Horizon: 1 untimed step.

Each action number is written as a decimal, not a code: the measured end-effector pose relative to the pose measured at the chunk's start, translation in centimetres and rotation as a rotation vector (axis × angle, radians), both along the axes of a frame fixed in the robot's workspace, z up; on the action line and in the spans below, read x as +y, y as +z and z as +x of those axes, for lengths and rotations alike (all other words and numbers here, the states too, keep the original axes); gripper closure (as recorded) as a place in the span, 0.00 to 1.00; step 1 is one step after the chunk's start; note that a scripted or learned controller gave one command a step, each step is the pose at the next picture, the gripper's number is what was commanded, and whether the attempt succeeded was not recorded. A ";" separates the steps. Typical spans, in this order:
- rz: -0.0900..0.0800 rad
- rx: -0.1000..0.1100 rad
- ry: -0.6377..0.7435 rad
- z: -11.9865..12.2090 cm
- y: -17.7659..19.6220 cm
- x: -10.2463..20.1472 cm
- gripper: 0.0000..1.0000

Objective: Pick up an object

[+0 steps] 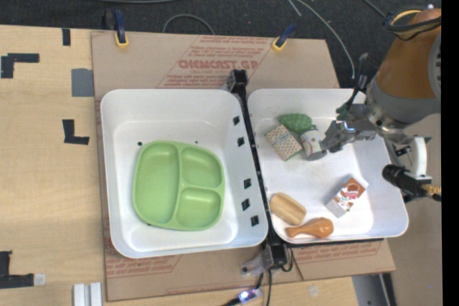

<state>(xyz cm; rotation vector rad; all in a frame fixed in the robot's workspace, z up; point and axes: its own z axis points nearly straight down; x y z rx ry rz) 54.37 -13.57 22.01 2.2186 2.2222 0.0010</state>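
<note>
Reaching into the right bin

I see a small white canister (311,142) lying in the right bin (380,226), just beside a patterned packet (284,142) and a green crumpled item (295,122). My pincer (331,138) sits against the canister; whether it's spread or pressed together, I cannot tell. Left bin (115,154) holds a green divided tray (178,185).

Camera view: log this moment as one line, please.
gripper: low in right bin, beside can | grasp: unconfirmed | left bin: green tray
</note>
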 end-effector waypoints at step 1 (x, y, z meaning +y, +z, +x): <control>-0.001 -0.001 0.000 0.0 6.1 -0.5 1.00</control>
